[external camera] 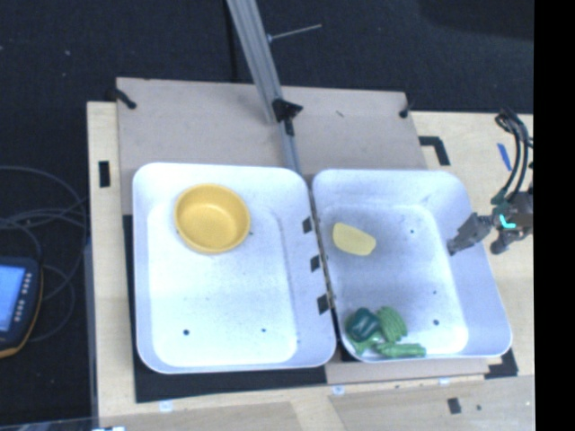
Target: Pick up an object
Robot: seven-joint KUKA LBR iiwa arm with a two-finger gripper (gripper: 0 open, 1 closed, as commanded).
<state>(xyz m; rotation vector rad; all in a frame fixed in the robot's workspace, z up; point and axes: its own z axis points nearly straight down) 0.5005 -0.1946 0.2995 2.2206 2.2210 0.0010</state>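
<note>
Pincer [471, 233] at the right bin [449, 196] rim, its state unclear.
You should pinch the yellow piece [354, 239] across its narrow width; it looks light, smooth.

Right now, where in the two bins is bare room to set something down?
Left bin: bare floor below and right of the yellow bowl. Right bin: bare middle between the yellow piece and the gripper. Crowded: near corner with the green objects.
</note>
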